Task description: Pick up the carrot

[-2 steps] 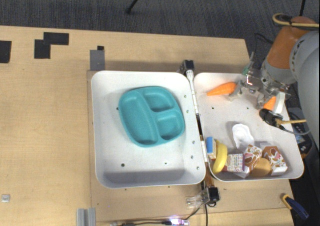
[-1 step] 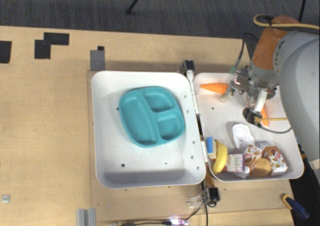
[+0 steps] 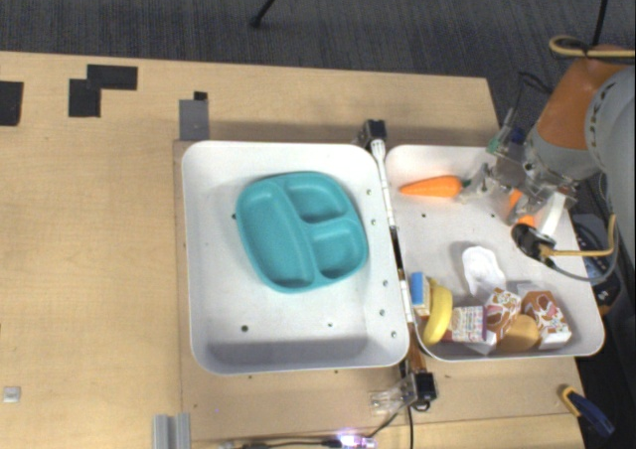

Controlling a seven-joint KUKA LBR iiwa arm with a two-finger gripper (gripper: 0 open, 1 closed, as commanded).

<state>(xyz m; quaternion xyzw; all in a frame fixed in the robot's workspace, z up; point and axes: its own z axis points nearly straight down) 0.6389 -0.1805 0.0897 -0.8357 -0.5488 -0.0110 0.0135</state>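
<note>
Camera view notes: two white bins are being carried side by side on the wooden counter [image 3: 89, 268]. The left bin [image 3: 214, 328] is being occupied by a teal sectioned plate [image 3: 300, 229], lying flat near its centre.

The carrot [image 3: 430, 187] is being seen in the right bin [image 3: 586, 333], lying flat on the bin floor near the far edge, its thick end pointing toward the end effector and its tip toward the divider between the bins. It is not being gripped.

The end effector [image 3: 524, 189] is being held over the far right corner of the right bin, just beside the carrot's thick end. Whether it is open or closed cannot be told; its parts are being blurred together with cabling and an orange detail. The arm's orange band [image 3: 568, 104] is being shown above it at the frame's right.

At the near end of the right bin a cluster is being observed: a banana [image 3: 437, 314] against the left wall, a small blue item [image 3: 418, 290] just beside it, a white crumpled object [image 3: 483, 267] near the middle, and brown-and-white packaged items [image 3: 517, 320] touching one another along the near wall. All of these are lying well apart from the carrot.
</note>
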